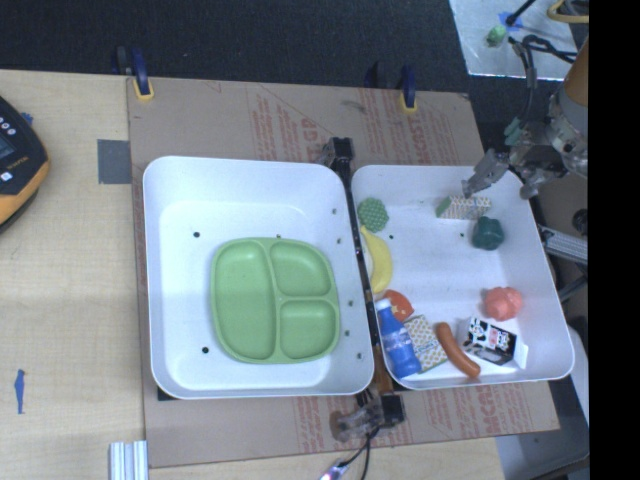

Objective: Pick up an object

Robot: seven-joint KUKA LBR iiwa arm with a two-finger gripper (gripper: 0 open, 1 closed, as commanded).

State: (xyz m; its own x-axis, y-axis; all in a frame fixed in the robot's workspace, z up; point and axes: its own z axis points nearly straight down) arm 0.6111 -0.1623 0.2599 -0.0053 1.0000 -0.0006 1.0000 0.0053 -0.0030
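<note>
The tool [500,173] hovers at the far right corner of the right bin [556,298], fingers spread wide, gripping nothing. Just beneath lies a small patterned packet [466,207], with a dark green object [488,233] beside it.

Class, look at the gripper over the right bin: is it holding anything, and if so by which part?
Nothing is held. The gripper hangs open above a small patterned piece, with nothing between its fingers.

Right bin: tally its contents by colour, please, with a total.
Green: 2, round scrubber and dark green lump
Yellow: 1, banana
Blue: 1, bottle
Orange or pink: 3, ball, sausage, pink lump
Patterned or printed: 3, pad, cloth, carton
Total: 10
</note>
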